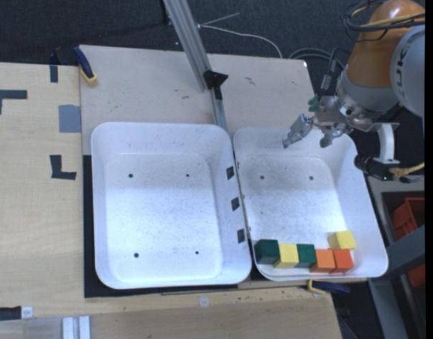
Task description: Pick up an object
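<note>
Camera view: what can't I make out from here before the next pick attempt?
- Blocks in the right bin: packed along the near wall, so their count and any gaps between them are unclear.
- Gripper: fingertips small and blurred.
- Arm: cut off by the right edge.

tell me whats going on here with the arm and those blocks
A grey KUKA arm with an orange band reaches in from the right, its gripper open over the far edge of the right bin with nothing between its fingers. The blocks sit bunched at that bin's near edge: a dark green block, a yellow block, another green one, two orange blocks and a second yellow block behind them. The left bin sits alongside. Nothing has been picked up yet.
</note>
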You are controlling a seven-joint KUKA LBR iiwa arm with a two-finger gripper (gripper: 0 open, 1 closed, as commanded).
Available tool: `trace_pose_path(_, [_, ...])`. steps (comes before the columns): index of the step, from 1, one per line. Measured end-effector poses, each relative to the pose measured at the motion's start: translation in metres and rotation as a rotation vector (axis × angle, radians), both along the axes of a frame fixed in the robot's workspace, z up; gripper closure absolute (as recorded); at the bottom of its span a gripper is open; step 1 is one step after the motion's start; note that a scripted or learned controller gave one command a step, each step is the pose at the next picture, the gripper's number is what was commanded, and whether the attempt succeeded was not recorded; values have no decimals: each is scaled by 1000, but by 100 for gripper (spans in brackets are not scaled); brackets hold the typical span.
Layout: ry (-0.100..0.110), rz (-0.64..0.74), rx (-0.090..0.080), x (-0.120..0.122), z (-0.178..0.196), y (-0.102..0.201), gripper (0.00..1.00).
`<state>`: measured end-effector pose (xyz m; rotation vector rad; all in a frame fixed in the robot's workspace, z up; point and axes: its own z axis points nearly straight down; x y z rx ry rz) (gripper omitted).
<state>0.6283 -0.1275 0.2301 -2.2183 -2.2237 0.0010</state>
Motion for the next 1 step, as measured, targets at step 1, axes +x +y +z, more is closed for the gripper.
trace_pose_path(1, [12,-2,2,-61,-109,5,0])
